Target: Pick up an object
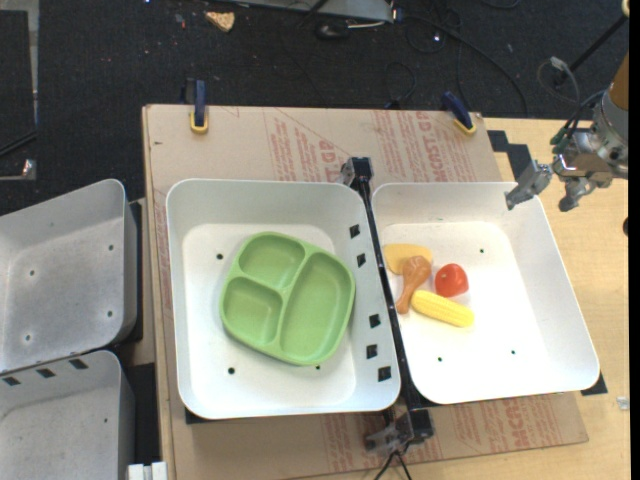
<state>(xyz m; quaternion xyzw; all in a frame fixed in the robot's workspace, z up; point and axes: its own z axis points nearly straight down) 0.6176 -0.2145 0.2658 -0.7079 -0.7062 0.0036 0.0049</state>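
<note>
In the right bin (560, 308) lie a red tomato (451, 279), a yellow corn cob (443, 309), an orange-brown drumstick-shaped piece (411, 282) and a yellow piece (405, 257) behind it, all clustered in the bin's left half. My gripper (548, 185) hangs above the bin's far right corner, well apart from these objects. Its two fingers stand spread with nothing between them.
The left bin (200, 368) holds a green divided plate (288, 297). A black clip divider (378, 298) joins the two bins. Spare white bins (60, 258) sit off the bench at far left. Clamps (199, 106) hold the cardboard base at the back.
</note>
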